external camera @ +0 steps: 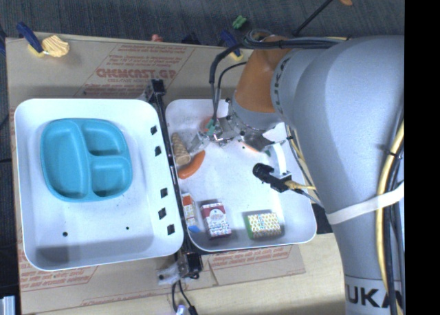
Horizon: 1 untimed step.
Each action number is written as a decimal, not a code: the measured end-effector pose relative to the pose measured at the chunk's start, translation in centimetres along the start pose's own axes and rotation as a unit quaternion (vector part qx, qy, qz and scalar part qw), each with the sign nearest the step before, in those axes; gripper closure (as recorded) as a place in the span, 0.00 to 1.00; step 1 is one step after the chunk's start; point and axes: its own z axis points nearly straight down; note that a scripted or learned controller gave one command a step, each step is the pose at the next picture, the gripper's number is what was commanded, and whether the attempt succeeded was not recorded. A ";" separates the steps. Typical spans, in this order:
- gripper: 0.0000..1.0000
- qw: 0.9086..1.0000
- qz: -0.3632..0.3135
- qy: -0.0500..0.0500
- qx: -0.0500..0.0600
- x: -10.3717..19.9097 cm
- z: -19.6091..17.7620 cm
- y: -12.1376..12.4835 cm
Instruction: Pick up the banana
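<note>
Arm: the grey arm (344, 135) with its orange band (258, 87) reaches in from the right and leans over the upper part of the right bin.
Claw: the claw (218, 131) sits low in the right bin's upper left area, close to the small things there; whether its fingers are spread or closed cannot be told, as the wrist and cables crowd that spot.
Banana: no item can be surely made out as the banana; a tan, ridged piece (180, 147) and an orange-red piece (194, 163) lie touching each other by the right bin's left wall, just beside the claw.
Right bin: the right bin (295, 234) also bears a dark red box (216, 219) and a green patterned packet (264, 224) near its lower rim, side by side but apart.
Left bin: the left bin (41, 238) carries a blue divided tray (86, 158) in its upper half.
Surface: brown cardboard (124, 66) covers the surface under both bins.
</note>
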 end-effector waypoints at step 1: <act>0.00 0.986 -0.164 -0.006 -0.002 0.7 -0.3 -1.3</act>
